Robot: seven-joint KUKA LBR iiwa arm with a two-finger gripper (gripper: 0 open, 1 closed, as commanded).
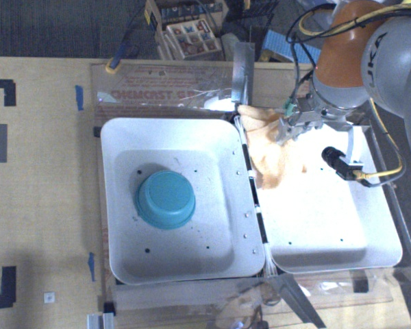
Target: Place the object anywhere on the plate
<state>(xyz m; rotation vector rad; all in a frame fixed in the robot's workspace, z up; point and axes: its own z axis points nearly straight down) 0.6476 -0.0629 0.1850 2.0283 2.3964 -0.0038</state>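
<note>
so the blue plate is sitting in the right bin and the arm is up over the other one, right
Not quite. The camera view shows the blue plate sitting in the left bin, not the right one. The arm is up over the other one, the right bin, near its far edge where a tan cloth lies.

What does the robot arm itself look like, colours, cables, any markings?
The arm is rounded grey metal with a glossy orange band above the wrist and part of dark KUKA lettering on the grey shell. Black and yellow cables loop around the band and trail over the right bin. The gripper is small, metallic, with green wiring.
</note>
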